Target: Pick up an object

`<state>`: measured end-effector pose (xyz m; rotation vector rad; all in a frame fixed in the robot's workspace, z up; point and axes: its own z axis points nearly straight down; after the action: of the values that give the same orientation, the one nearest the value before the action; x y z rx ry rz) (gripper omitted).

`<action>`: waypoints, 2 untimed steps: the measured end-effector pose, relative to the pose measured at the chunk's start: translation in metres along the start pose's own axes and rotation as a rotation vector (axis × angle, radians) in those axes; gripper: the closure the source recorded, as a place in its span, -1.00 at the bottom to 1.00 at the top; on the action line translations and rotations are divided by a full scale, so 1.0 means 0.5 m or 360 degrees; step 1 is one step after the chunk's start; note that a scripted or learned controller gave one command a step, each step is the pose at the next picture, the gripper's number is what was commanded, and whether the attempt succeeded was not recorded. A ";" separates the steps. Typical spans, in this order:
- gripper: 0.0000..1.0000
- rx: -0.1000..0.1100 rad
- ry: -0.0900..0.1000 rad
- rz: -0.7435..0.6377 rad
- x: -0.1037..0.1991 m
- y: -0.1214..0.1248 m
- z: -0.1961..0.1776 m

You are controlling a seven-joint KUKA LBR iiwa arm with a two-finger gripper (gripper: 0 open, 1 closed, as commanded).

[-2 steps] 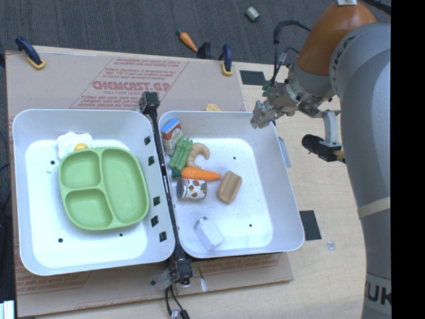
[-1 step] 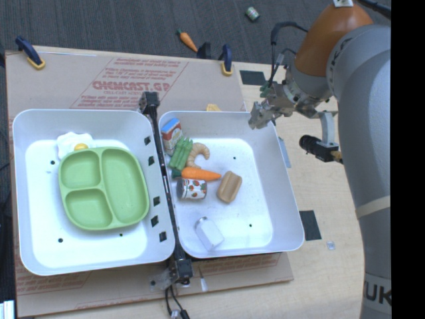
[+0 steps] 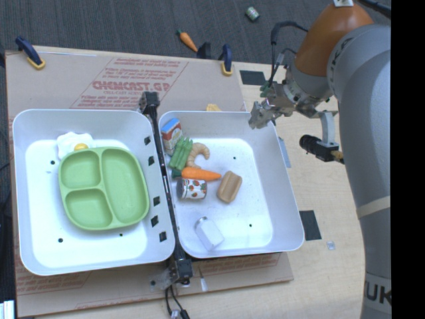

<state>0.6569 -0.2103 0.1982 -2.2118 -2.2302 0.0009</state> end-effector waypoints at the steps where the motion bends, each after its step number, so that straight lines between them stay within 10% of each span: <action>1: 1.00 0.0000 0.0000 0.0000 0.000 0.000 -0.001; 2: 1.00 0.0002 0.0002 -0.0001 0.000 0.000 0.001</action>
<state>0.6568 -0.2101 0.1978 -2.2099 -2.2296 0.0010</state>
